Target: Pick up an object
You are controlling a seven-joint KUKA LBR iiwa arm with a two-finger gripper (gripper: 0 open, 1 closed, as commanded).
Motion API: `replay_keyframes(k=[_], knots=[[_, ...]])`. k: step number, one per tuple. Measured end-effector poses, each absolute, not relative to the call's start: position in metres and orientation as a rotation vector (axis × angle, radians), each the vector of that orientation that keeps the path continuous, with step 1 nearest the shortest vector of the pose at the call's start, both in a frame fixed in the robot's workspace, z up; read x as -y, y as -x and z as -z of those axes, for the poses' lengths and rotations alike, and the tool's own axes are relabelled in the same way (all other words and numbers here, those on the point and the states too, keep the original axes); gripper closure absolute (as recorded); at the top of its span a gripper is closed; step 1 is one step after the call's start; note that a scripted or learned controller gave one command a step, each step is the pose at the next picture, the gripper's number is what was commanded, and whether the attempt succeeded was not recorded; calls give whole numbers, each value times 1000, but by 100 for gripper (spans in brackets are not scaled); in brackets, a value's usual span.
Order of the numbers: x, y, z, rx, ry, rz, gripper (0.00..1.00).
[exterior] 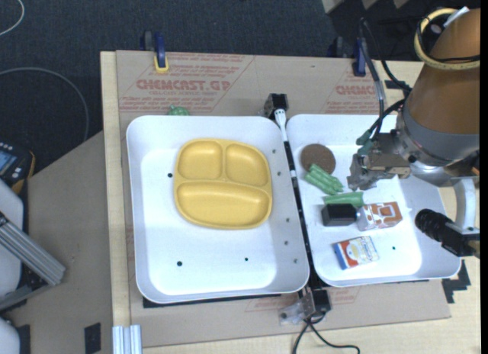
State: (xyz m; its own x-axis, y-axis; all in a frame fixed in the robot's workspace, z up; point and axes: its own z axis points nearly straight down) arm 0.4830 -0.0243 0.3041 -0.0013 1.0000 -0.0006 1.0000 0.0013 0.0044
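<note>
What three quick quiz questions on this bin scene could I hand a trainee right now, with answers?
1. True or false: the yellow divided plate lies in the left bin.
2. Which item lies nearest the right bin's front edge: A) brown disc, B) green item, C) blue-and-white packet?
3. Fill in: the gripper hangs over the ____ bin.

Key: 1 true; 2 C; 3 right.

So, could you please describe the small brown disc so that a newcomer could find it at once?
Look in the right-hand shallow white bin, near its far left corner. The flat brown round disc lies just beyond the ridged green piece; it is the only round, brown item there.
</note>
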Motion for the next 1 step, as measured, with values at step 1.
replay_keyframes(k=[1], knots=[[59, -478, -250, -2219, -2230, 8, 100]])
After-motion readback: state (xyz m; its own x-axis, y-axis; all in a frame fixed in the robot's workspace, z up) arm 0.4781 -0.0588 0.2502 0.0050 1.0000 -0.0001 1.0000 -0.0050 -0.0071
